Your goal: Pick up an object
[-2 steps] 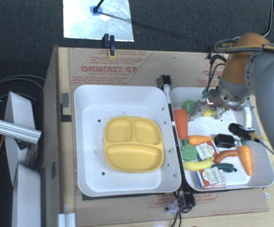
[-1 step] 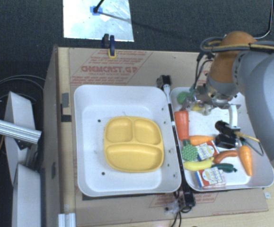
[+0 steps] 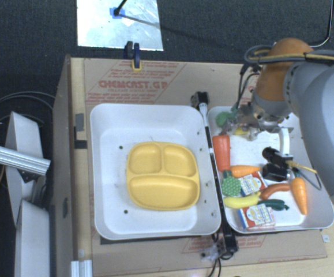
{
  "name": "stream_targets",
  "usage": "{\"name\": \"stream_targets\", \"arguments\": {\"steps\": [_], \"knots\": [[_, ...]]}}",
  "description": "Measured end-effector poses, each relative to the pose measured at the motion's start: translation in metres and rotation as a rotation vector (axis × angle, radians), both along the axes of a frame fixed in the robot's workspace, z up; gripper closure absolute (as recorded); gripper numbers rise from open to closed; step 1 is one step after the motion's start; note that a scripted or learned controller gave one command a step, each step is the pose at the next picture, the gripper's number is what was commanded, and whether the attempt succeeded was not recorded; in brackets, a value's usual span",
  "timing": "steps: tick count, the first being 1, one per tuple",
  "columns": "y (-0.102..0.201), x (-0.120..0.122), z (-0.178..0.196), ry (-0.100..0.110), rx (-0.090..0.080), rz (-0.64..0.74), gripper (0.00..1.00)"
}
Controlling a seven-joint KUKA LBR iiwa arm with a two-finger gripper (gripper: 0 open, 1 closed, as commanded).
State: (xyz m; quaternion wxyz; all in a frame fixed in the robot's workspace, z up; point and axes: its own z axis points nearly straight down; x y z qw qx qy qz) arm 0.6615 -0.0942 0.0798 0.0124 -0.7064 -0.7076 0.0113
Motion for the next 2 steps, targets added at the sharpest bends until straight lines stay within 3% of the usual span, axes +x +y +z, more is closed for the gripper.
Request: {"name": "stream_targets", "arguments": {"steps": [2], "knots": [[-0.0024,0.0002,-0.0001,0.0,0.002,0.0,0.0]]}}
